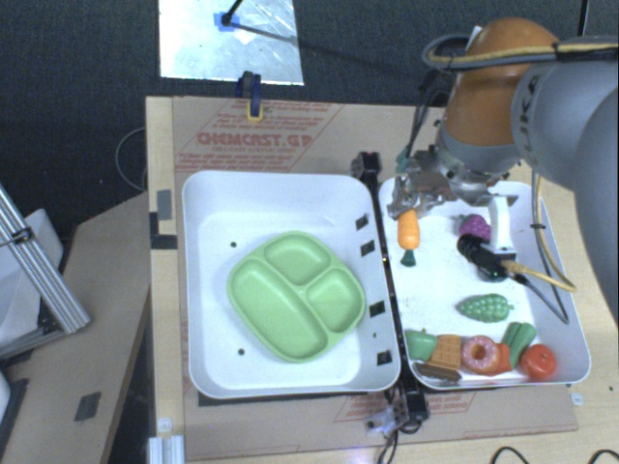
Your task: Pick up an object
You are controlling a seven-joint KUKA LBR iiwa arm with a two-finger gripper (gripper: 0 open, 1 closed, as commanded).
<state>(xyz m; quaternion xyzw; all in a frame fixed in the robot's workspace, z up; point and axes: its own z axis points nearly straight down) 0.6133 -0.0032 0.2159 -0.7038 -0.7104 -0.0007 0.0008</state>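
While the grey arm leans in from three o'clock, its gripper [410, 201] hangs low over the eleven o'clock corner of the right bin [435, 288]. An orange carrot [409, 230] stands upright directly under it, touching or nearly so, and I cannot tell whether the gripper has hold of it. At three o'clock from the carrot lies a purple toy [474, 226]. A bumpy green vegetable [484, 307] lies toward five o'clock. Along the bin's six o'clock wall sit a doughnut [481, 354] and a red tomato [540, 361]. The left bin [251, 201] holds a green divided plate [295, 296].
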